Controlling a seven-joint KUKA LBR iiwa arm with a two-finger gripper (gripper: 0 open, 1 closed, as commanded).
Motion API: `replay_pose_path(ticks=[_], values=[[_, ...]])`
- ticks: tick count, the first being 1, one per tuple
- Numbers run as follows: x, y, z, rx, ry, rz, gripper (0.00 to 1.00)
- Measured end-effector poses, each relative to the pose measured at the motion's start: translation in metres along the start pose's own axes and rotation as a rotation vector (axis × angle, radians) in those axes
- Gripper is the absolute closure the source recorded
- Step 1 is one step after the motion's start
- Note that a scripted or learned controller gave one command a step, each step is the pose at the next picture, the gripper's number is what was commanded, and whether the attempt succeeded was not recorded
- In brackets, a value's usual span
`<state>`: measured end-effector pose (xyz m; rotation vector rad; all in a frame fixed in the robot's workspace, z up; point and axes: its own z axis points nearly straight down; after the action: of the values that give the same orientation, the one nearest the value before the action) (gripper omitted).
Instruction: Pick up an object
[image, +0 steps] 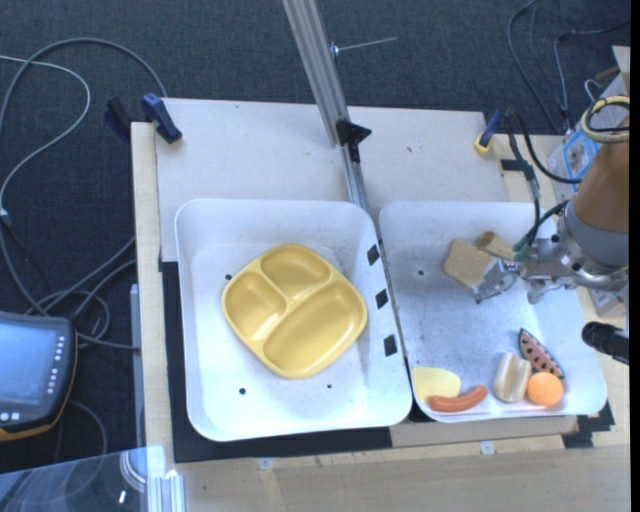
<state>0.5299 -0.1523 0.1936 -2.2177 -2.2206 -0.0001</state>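
Gripper low in the right bin, fingertips at the tan block; I cannot tell how wide they stand.

Judged from here, a good grasp means squaring up on the block's flat faces before lifting. It looks like light foam or cardboard. Near the front lie a sausage, a bun, an orange ball. A glossy yellow tray fills the left bin.

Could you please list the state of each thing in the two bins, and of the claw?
Yellow divided plate: upright, lying flat in the left bin.
Tan block: tilted, touching the claw.
Sausage: lying flat at the right bin's near rim.
Orange ball: resting in the near corner.
Claw: low over the right bin, against the block.
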Motion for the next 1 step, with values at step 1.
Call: replay_pose_path(ticks=[1], values=[[-0.0001,0.0000,0.0000,-0.001,0.000,0.000,0.00]])
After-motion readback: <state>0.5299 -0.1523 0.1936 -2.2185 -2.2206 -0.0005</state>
